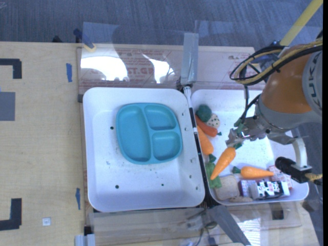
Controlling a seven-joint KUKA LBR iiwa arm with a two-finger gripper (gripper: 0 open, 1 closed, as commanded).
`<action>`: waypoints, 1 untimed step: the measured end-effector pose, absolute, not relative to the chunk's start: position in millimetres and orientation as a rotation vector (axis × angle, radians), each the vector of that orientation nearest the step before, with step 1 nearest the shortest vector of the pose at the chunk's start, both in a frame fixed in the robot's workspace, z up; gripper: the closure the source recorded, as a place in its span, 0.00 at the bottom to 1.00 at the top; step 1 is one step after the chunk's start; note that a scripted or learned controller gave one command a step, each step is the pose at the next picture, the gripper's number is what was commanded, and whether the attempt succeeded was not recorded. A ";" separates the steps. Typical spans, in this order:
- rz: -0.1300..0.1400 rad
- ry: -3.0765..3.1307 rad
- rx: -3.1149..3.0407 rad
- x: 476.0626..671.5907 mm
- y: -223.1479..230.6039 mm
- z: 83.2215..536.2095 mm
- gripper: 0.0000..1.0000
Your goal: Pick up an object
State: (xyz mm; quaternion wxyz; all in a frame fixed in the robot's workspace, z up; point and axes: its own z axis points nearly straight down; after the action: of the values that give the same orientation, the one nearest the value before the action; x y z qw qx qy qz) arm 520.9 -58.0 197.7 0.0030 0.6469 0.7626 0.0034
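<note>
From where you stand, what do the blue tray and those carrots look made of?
Blue tray: likely moulded plastic, matte and evenly coloured, with rounded compartments. Carrots: probably toy plastic or rubber, since the orange is uniform and smooth; I can't tell which.

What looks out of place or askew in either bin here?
Nothing looks spilled or damaged. The blue tray lies flat, alone in the left bin. The right bin is crowded: carrots lie crisscrossed along its left wall, and a carton lies on its side at the near edge. The gripper sits at one carrot's top end.
</note>
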 end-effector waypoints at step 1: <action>0.000 2.393 2.036 518.7 -59.9 194.2 0.00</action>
State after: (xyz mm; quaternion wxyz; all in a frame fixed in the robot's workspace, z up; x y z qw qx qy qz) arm 518.7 -59.9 194.2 0.0001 0.6480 0.7616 -0.0001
